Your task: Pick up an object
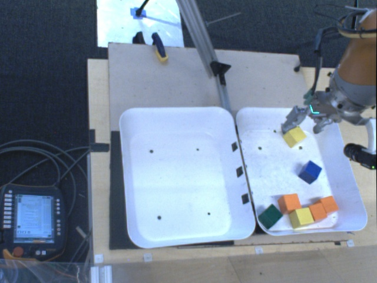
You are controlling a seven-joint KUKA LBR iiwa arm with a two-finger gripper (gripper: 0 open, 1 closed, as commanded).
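My gripper (307, 121) hangs over the far end of the right bin (265, 158), its two grey fingers (293, 120) spread open. A yellow cube (294, 137) lies tilted on the bin floor just in front of the fingertips, close to the left finger, and is not clamped between them. Further toward the near side sit a blue cube (310, 171), an orange cube (288, 203), a second yellow cube (301, 217), two more orange cubes (323, 208) and a green cube (270, 216).
The left bin (126, 134) lies beside the right one. A slanted metal pole (197, 25) crosses the far bench. A yellow clamp (159, 47) sits at the back. A teach pendant (32, 220) with cables lies at the lower left.
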